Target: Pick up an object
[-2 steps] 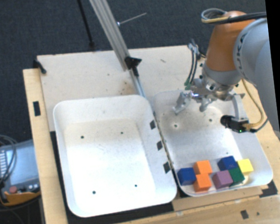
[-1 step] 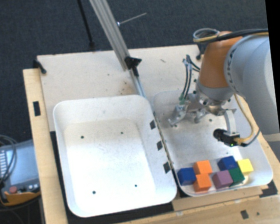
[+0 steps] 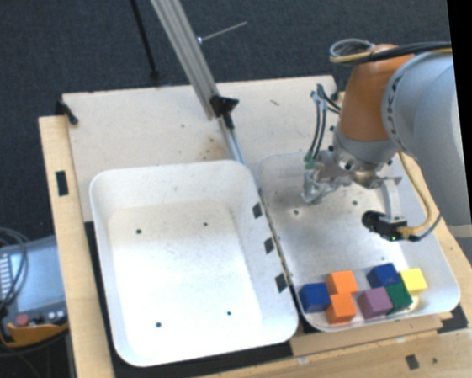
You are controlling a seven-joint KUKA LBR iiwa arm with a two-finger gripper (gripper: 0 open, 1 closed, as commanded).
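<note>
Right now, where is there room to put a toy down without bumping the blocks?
The left bin has a bare white floor, wall to wall. In the right bin, there is bare floor between the gripper at the far end and the blocks at the near end. The near end is crowded: blue, orange, purple, green and yellow blocks sit packed together.

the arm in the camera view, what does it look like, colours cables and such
The arm has a rounded grey shell with an orange band above the wrist. Thin green and grey cables run down beside the wrist to a small metallic gripper. A black fitting with a yellowish cable hangs beneath the arm.
</note>
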